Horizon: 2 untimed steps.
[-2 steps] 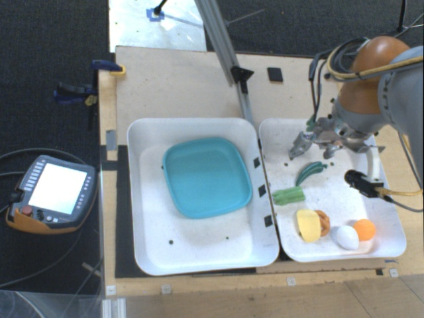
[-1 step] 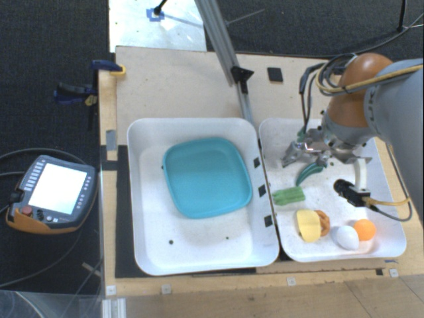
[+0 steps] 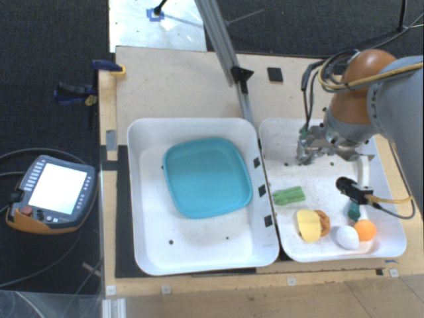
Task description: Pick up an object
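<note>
My gripper (image 3: pixel 305 155) hangs over the upper left part of the right bin (image 3: pixel 278 132), above bare floor and with nothing seen in it. Below it lies a flat green piece (image 3: pixel 288 195). Further toward the front sit a yellow block (image 3: pixel 307 224) against a brown item (image 3: pixel 322 222), a white egg shape (image 3: pixel 346 237), an orange ball (image 3: pixel 365 230) and a small teal object (image 3: pixel 354 211).
The left bin (image 3: pixel 142 197) holds a teal square plate (image 3: pixel 207 176). A metal pole (image 3: pixel 222 38) slants across the bench behind the bins. A teach pendant (image 3: pixel 53 194) lies on the floor at left, and clamps (image 3: pixel 86 91) grip the bench's left edge.
</note>
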Tool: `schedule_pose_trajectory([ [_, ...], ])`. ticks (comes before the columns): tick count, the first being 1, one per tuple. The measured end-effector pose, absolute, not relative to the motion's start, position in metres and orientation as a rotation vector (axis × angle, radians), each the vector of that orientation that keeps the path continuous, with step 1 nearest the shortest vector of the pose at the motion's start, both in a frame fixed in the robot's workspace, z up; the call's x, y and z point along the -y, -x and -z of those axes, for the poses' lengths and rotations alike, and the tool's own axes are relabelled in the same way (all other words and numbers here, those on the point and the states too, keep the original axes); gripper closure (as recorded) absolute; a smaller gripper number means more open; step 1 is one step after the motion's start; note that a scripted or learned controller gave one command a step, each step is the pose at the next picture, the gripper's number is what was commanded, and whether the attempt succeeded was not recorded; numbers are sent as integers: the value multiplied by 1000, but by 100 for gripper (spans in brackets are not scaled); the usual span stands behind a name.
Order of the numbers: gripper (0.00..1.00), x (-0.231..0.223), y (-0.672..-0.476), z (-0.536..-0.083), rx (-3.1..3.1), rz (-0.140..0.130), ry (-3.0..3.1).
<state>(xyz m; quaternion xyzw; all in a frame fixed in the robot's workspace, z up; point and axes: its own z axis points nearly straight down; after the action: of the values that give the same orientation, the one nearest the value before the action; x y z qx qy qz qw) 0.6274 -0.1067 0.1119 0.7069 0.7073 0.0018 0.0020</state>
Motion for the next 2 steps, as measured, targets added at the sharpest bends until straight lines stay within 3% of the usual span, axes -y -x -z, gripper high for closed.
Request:
schedule_pose_trajectory([
  [2, 100, 114, -642, -212, -2219, -6, -2217],
])
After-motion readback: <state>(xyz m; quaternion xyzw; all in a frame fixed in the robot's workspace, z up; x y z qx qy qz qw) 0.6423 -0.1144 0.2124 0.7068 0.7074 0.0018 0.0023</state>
